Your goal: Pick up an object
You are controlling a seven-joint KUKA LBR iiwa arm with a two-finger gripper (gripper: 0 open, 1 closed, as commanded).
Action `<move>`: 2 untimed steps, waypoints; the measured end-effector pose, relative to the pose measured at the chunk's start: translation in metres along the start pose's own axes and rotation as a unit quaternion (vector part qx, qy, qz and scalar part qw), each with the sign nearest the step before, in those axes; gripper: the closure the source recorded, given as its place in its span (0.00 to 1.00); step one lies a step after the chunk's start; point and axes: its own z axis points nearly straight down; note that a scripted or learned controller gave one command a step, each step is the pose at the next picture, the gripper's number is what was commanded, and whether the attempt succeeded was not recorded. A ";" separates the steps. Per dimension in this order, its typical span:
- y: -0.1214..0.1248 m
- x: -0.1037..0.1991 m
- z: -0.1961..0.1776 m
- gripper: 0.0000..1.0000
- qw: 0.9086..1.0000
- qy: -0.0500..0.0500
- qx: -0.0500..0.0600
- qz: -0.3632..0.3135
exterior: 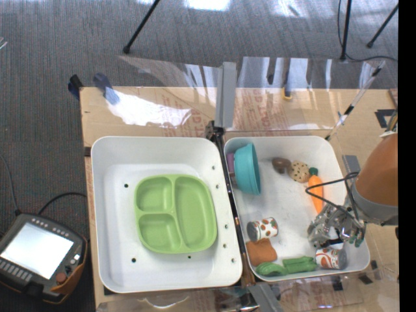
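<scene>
Fingers (333, 231) hover low over the right bin (294, 207) near a small can (330, 258); grip state seemingly unreadable.

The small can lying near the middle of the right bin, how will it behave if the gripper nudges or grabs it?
The can lies on its side, so a nudge would probably roll it. Its rounded wall may slip between two fingers. The orange cloth beside it could stop a roll that way.
</scene>
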 end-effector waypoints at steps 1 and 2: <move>0.025 -0.010 0.000 1.00 1.000 0.000 0.000 0.029; 0.025 -0.010 0.000 0.00 1.000 0.000 0.000 0.028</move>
